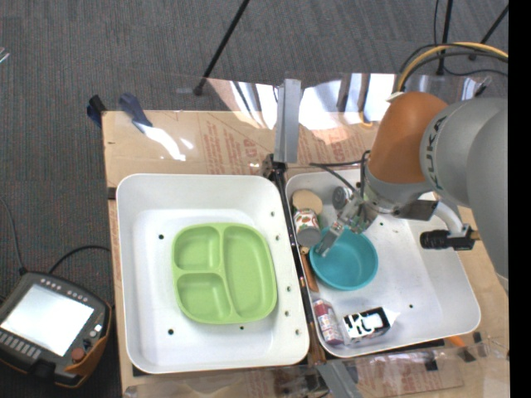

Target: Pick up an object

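Note:
In the right bin my gripper reaches down at the near-left rim of a teal bowl. Its fingers hang at the bowl's left edge, and I cannot make out how they stand. Just left of them lie a small patterned cup and a tan round lid. At the bin's front edge rest a small bottle with a pink label and a black-and-white box. The left bin holds a green divided plate.
The arm's grey and orange body leans over the back of the right bin. A black fitting sticks out at the bin's right side. A tablet-like pendant lies on the floor at the lower left.

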